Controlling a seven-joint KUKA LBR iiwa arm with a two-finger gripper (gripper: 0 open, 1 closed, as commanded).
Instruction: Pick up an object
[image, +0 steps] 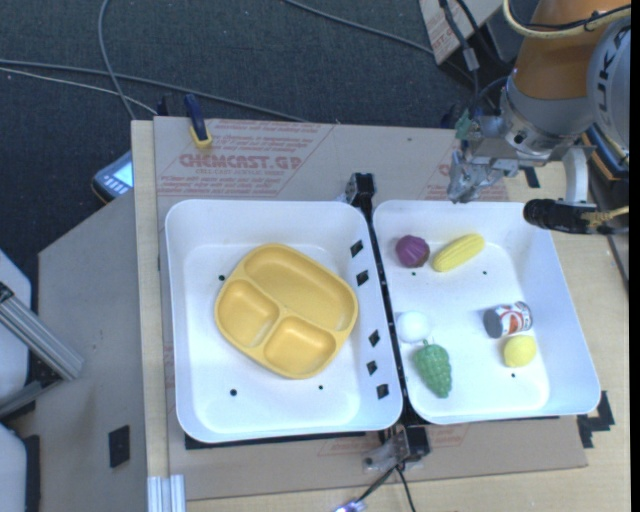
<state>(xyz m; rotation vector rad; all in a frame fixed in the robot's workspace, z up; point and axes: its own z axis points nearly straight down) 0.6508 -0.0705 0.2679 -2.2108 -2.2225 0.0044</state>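
**Corn is the closest grab from where I'm parked**

Green bumpy toy vegetable (434, 368) sits nearest the camera. My pincer (468, 186) hangs released, holding nothing, over the right white bin's (560, 330) far rim. Yellow plastic corn cob (457, 253) lies just nearer, long axis running left-right, slightly tilted.

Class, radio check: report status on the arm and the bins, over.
Two-finger gripper above right white bin's far rim, holding nothing. Purple round toy and yellow toy corn nearest it, untouched. Nothing in the way.
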